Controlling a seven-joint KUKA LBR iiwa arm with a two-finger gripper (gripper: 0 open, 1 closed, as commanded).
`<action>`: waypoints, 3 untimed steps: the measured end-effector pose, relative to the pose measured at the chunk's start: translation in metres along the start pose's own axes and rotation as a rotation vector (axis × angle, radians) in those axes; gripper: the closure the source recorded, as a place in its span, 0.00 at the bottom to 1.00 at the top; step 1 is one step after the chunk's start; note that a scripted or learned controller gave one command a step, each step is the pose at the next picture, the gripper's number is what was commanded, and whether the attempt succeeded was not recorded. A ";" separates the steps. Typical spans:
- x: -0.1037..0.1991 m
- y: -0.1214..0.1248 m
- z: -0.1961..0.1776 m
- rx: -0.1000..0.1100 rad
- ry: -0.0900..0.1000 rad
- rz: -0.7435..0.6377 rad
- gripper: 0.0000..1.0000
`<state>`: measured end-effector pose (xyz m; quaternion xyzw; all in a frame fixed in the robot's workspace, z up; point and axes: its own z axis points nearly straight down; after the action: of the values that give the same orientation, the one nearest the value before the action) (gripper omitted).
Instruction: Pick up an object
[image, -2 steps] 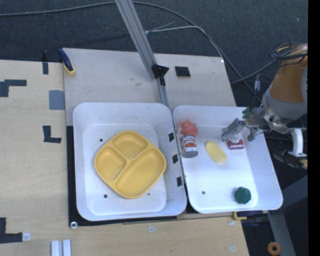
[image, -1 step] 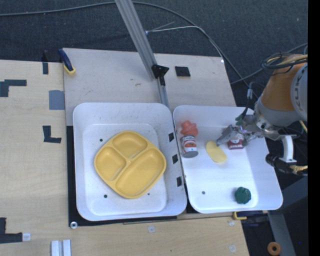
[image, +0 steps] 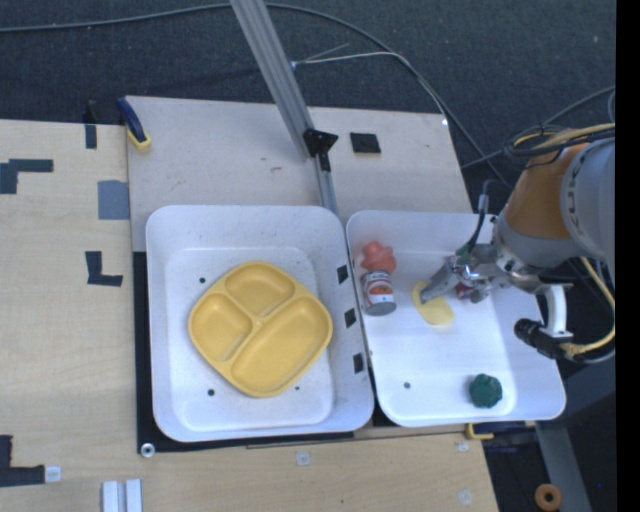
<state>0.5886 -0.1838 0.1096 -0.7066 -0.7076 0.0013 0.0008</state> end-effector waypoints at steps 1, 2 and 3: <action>0.001 0.000 -0.011 0.000 0.001 -0.001 1.00; 0.000 0.007 -0.072 -0.007 -0.001 0.000 1.00; -0.003 0.003 -0.115 -0.004 0.000 0.000 1.00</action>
<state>0.5924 -0.1866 0.2249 -0.7067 -0.7075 -0.0003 -0.0007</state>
